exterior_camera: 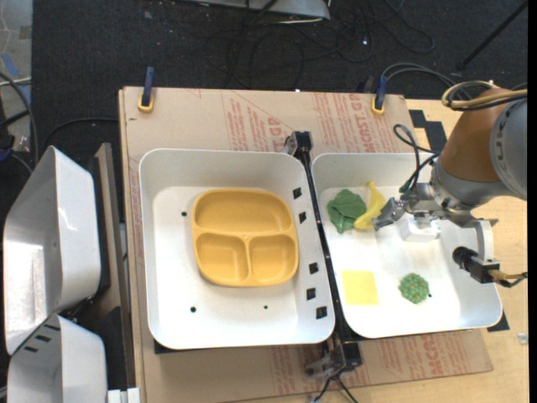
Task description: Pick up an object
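Note:
The right bin (pixel 470 313) holds a green leafy toy (pixel 345 209), a yellow banana-shaped piece (pixel 371 209), a flat yellow square (pixel 361 288) and a small green broccoli-like ball (pixel 414 288). My gripper (pixel 394 214) hangs low over this bin at its upper middle, just right of the banana piece and close to it. Nothing shows between its fingers. The arm, grey with an orange band (pixel 470 154), comes in from the right.
The left bin (pixel 159 250) bears a yellow divided plate (pixel 245 236) with three compartments. A black divider (pixel 315 225) runs between the bins. Cardboard lies under both. A white container (pixel 46 233) stands off the bench to the left.

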### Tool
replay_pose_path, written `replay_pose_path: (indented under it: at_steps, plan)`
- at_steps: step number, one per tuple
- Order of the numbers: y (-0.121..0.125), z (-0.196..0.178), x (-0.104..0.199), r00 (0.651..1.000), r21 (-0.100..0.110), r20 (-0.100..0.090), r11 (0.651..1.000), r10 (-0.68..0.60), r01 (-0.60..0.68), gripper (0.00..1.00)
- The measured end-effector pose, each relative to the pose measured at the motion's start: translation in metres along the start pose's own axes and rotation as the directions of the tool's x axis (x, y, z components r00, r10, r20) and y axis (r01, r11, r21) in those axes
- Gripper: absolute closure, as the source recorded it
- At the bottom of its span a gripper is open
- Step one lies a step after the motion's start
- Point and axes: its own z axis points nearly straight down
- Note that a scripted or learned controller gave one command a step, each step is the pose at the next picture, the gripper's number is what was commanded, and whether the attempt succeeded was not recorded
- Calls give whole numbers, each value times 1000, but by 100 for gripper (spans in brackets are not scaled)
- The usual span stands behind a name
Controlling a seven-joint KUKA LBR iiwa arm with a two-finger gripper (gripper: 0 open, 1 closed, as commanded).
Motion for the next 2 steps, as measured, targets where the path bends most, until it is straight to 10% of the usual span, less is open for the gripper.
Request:
replay_pose_path:
  at_steps: [1,2]
  plan:
    - [6,-16,-3,1000,-23,11,1000,0,0,100]
    - [2,-60,-1,1000,16,-11,1000,-5,6,100]
